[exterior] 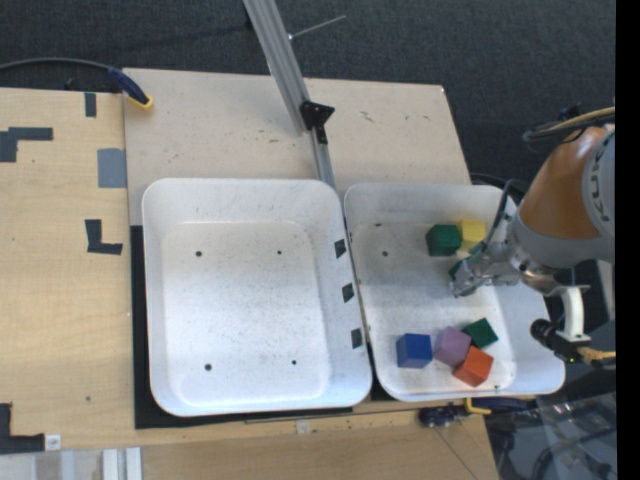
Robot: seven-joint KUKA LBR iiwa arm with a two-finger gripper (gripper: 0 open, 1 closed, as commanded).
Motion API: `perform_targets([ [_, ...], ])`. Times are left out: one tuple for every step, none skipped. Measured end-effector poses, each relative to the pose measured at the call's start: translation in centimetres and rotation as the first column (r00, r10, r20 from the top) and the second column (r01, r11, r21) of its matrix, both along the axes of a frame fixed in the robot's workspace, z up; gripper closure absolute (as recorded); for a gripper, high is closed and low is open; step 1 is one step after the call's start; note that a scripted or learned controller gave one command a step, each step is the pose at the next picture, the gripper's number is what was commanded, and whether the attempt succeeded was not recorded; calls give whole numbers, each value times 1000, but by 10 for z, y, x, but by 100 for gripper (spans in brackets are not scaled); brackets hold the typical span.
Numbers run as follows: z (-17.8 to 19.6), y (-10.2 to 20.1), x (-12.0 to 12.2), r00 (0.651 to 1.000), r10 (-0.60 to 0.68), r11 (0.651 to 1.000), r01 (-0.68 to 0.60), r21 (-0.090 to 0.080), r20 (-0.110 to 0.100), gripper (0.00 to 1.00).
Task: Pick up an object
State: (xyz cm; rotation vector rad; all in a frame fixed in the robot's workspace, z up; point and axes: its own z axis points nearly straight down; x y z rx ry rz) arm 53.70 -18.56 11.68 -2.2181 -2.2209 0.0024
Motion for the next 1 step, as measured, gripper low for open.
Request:
perform_targets([
  [49, 7, -6, 1000, 0, 1000, 0, -2, 6, 100],
])
